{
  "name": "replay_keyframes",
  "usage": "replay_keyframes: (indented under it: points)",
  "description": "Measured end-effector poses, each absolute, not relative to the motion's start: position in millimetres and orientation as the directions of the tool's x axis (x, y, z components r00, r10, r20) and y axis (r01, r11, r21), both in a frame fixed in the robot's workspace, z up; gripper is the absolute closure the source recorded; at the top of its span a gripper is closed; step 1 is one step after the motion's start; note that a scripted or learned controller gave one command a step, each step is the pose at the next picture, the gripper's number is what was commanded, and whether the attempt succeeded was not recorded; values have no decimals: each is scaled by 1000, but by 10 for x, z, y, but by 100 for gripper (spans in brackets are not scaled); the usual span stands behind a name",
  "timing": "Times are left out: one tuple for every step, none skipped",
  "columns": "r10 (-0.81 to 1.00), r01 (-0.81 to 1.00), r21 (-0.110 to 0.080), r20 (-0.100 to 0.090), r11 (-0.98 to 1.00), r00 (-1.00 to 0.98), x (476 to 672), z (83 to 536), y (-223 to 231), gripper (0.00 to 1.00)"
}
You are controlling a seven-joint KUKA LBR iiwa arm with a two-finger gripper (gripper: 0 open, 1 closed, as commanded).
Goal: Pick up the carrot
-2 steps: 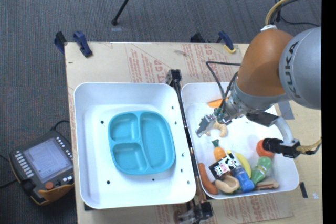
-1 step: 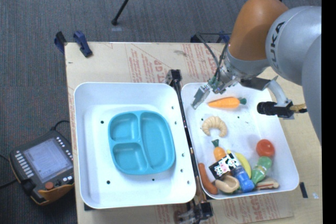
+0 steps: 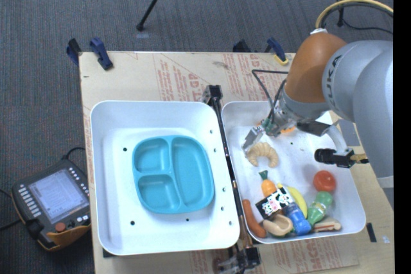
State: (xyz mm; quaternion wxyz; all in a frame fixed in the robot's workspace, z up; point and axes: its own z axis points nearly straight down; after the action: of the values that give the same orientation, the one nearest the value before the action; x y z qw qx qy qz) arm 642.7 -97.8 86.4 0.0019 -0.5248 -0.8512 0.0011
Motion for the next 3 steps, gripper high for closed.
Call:
replay_keyframes:
  points:
    - [841, 841, -1, 2, 540, -540, 5629, 875, -949, 0]
    - [787, 787, -1, 2, 616, -616, 5170, 877, -874, 0]
    - [795, 795, 2, -2, 607, -607, 5791, 1887, -705, 0]
